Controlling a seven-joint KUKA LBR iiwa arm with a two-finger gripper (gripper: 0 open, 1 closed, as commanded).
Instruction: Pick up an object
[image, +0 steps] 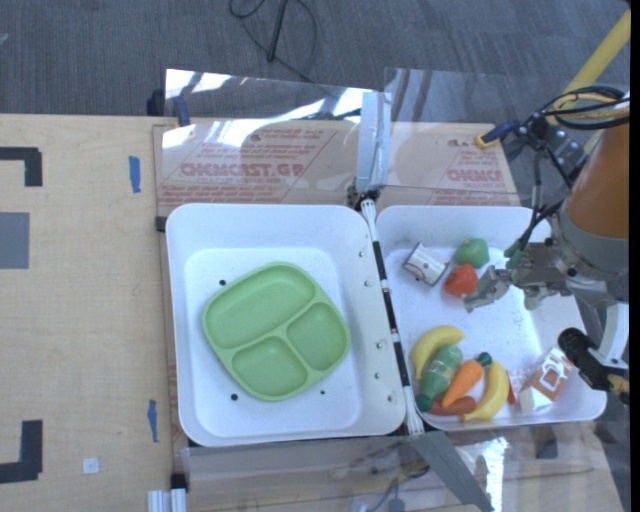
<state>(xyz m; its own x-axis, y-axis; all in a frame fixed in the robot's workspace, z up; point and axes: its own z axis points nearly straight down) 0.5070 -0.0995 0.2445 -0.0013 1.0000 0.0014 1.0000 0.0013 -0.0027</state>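
Noted toward right bin (530, 335) far edge: red toy fruit (460, 281), likely light, hard, slippery, best pinched mid-body; gripper (487, 292) just beside, grip state indeterminable.

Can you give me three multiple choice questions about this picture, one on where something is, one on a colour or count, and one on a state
1. Where does the green divided plate lie?
A. In the left bin
B. In the right bin
C. On the wooden bench

2. How many compartments does the plate have?
A. Two
B. Three
C. Five

3. How does the plate rest?
A. Flat, open side up
B. Flipped over
C. Leaning on the bin's wall

Answers:
1. A: the plate sits in the left bin, while the toy foods such as the carrot and the bananas lie in the right bin.
2. B: its ridges mark off three sections.
3. A: its hollows face the camera and it lies level on the bin's floor.
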